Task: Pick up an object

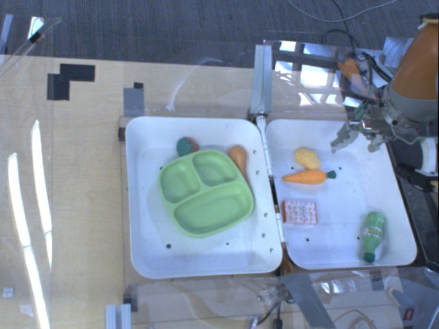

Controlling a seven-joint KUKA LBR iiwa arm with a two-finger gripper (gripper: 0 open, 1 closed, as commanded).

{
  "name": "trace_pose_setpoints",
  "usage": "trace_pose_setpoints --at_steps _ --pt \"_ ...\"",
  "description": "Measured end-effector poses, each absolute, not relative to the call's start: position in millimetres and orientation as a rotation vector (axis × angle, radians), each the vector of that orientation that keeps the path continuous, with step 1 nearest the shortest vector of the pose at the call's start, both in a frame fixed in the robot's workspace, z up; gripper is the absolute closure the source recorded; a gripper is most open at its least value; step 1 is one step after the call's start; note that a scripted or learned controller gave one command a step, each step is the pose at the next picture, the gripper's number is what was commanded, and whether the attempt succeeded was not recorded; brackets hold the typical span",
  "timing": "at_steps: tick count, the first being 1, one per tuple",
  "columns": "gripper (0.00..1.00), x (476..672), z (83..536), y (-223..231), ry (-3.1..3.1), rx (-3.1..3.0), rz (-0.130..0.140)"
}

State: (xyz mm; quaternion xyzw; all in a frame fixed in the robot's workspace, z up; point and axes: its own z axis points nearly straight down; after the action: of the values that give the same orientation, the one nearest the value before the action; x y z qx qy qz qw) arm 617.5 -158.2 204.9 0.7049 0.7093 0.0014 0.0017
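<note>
The right bin (pixel 405 218) holds a yellow lemon-like piece (pixel 307 158), an orange carrot (pixel 305 177) with a green tip, a red and white packet (pixel 299 212) and a green bottle (pixel 372 235) lying near the front right corner. My gripper (pixel 357 141) hovers over the far right part of this bin, to the right of and beyond the yellow piece. Its two fingers (pixel 341 141) stand spread apart with nothing between them.
The left bin (pixel 144 238) carries a green divided plate (pixel 206 192), with a dark green and brown item (pixel 186 146) and an orange item (pixel 237 157) at its far edge. A metal rail (pixel 260 81) and cables lie behind the bins.
</note>
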Motion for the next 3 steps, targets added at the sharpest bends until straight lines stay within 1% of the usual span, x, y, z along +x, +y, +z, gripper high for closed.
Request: trace_pose_setpoints --at_steps 1,2,3 --pt "0.0 621.4 88.6 -128.1 2.411 1.999 0.01" --pt "1.0 624.1 101.4 -126.7 2.408 1.996 0.019" --pt "0.0 624.0 101.3 -126.7 2.408 1.997 0.019"
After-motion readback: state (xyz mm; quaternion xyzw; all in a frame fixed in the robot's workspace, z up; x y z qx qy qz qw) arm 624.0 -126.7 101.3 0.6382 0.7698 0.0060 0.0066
